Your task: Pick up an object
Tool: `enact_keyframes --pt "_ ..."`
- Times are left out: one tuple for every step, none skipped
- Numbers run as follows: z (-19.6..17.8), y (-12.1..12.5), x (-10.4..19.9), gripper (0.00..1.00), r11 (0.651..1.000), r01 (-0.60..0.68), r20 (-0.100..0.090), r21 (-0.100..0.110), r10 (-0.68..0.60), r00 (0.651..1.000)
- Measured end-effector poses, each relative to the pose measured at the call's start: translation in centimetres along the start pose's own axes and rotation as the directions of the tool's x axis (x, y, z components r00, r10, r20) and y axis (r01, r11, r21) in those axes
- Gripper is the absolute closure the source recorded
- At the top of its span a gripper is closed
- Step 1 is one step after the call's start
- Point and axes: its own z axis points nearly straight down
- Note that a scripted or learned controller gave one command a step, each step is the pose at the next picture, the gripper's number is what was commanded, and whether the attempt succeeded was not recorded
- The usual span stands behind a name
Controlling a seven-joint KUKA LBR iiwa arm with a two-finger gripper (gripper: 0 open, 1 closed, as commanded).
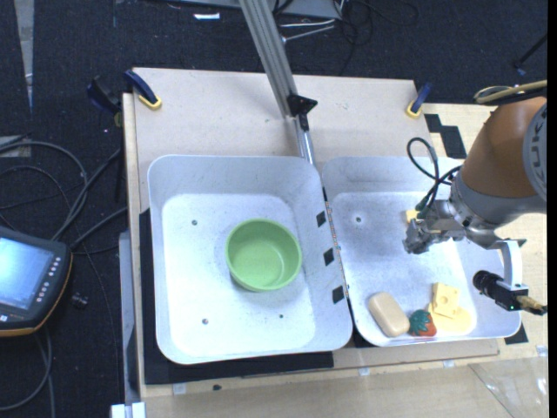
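While I am watching from the fixed camera above the bench (218, 120), I am seeing two shallow white bins sitting side by side on it. The left bin (183, 320) is holding a green bowl (264, 255), which is standing upright near the bin's middle, a little toward the edge it shares with its neighbour. The right bin (365, 198) is carrying three small things, all gathered along its near edge toward the near right corner: a tan rounded block (388, 313), a small red and green object (422, 323) just beside it, and a yellow wedge (451, 308) with holes like a piece of toy cheese, touching or nearly touching the red and green object on its other side.

The arm (509, 159) is reaching in from the right edge of the bench, grey with an orange band above the wrist. The gripper (418, 238) is hanging over the right bin, around the middle of its right half. From this slant I cannot tell how it is set, nor whether anything is in it.

The three small things are lying nearer the bin's near edge than the gripper is, apart from it. The yellow wedge is lying closest to it, the tan block a little farther off toward the shared edge. The green bowl is sitting well apart, across in the other bin.
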Motion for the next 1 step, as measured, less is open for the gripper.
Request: enact_keyframes --pt "5.27 -0.1 0.05 0.0 1.0 0.0 0.0 0.0 0.0 1.0"
